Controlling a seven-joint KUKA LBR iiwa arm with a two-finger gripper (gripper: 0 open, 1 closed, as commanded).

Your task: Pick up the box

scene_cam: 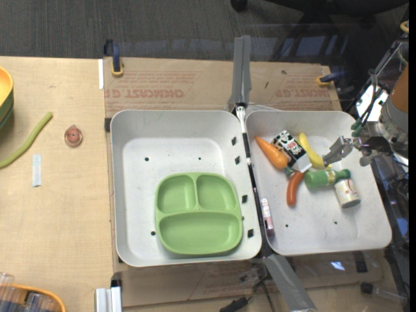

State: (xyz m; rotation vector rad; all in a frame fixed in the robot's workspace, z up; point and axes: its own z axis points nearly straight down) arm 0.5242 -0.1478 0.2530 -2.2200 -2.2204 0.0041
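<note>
My gripper (337,150) hangs over the right bin (364,239), low among the things at its far side, and I cannot tell whether it is released or clenched; nothing shows clearly in its grasp. Just beside it, on the side away from my arm, lies a banana (310,151), and just below it a green bottle (323,178) lies on its side with a can (347,192) next to it, nearer my arm. The box (290,147), black and white, lies just past the banana, touching it, near my gripper but apart from it. Past the box a carrot (271,153) lies against it, and a sausage (294,188) sits below them. Farther out, a marker (266,214) rests along the bin's wall. Well away from me, the left bin (130,174) bears a green plate (198,214) with three compartments.
</note>
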